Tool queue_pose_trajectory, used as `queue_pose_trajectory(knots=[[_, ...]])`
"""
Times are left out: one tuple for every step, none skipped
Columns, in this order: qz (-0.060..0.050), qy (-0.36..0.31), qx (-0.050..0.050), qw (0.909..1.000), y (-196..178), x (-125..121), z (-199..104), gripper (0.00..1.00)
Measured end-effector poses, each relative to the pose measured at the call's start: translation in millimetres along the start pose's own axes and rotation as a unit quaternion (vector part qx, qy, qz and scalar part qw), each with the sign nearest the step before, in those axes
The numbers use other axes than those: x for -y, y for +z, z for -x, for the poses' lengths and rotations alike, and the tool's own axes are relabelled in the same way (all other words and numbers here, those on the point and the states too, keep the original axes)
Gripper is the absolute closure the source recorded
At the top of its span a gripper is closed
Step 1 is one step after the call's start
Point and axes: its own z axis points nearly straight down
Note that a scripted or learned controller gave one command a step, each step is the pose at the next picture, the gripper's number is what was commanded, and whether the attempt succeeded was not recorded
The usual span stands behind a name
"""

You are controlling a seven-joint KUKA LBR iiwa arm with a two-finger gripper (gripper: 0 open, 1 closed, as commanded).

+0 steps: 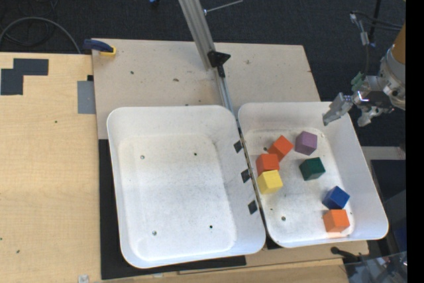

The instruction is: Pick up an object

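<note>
The gripper [350,110] hangs over the far right corner of the right bin [371,225], its two fingers spread apart with nothing between them. One finger points left over the bin rim; the other sits just right of it, near the edge of the bench.

All the blocks lie in that same bin, to the left of and nearer than the gripper. The closest candidate is the purple block [306,142], which sits left of and nearer than the fingertips, with bare white floor around most of it. Just nearer than it is the dark green block [312,168], set apart from the others. Further left, three blocks crowd together: an orange block [281,146], a red-orange block [267,162] touching it, and a yellow block [269,181] pressed against that one. In the near right corner a blue block [336,197] and another orange block [336,219] sit touching or almost so.

The blocks are cubes, so none has a long axis; what matters is free space on two opposite faces, and the purple and green ones seem to offer it best.

The arm is mostly cut off at the right, so its wrist angle is hard to judge, as is the gripper's height above the bin.
</note>
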Motion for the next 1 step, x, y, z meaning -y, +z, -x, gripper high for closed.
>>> queue_pose_trajectory(knots=[[-0.008,0.004,-0.001,1.0,31.6,64.3,12.4,0.0]])
